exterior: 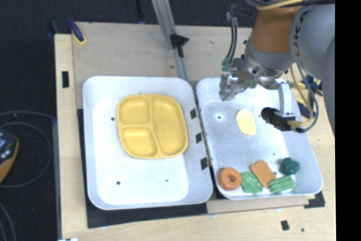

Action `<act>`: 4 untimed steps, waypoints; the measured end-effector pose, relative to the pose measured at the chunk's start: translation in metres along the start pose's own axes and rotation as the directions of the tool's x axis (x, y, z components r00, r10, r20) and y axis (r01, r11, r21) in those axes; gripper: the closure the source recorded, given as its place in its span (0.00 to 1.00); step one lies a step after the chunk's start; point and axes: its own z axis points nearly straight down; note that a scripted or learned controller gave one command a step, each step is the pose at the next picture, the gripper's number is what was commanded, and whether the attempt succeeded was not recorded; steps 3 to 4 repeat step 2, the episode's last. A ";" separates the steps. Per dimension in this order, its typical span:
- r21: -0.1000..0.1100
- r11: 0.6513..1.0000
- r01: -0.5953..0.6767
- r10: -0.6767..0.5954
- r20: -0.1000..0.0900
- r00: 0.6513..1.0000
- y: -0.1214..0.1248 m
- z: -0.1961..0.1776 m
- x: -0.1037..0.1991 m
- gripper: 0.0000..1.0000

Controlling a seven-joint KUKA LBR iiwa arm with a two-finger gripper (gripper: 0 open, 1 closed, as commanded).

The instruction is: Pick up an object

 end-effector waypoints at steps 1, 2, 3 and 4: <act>0.003 1.000 0.001 -0.001 -0.001 1.000 -0.013 -0.008 0.057 1.00; 0.005 1.000 0.000 0.000 0.000 1.000 -0.022 0.007 0.109 1.00; 0.005 1.000 0.000 0.000 0.000 1.000 -0.022 0.007 0.109 1.00; 0.005 1.000 0.000 0.000 0.000 1.000 -0.022 0.007 0.109 1.00</act>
